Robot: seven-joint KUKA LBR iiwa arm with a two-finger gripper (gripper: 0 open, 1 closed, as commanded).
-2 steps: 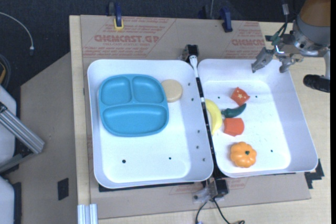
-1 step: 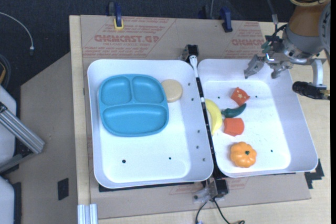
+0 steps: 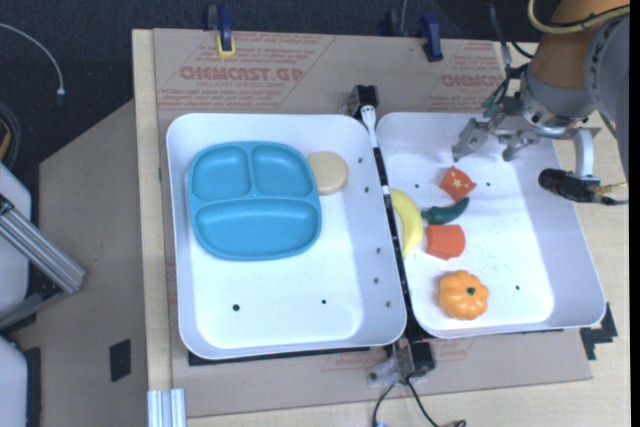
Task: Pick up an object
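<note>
My gripper [image 3: 487,149] hangs over the back of the right bin [image 3: 560,255], open, with nothing between its fingers. A small red strawberry-like piece [image 3: 457,182] lies just in front of and left of the fingertips, apart from them. Further forward lie a dark green chili [image 3: 447,211], a yellow banana [image 3: 405,220] along the bin's left wall, a red-orange block [image 3: 446,241] and an orange pumpkin [image 3: 463,295].
The left bin [image 3: 290,315] holds a blue divided plate [image 3: 255,198] and a beige round disc [image 3: 327,172] beside it. A black divider [image 3: 375,155] runs between the bins. Cables trail at the arm's right.
</note>
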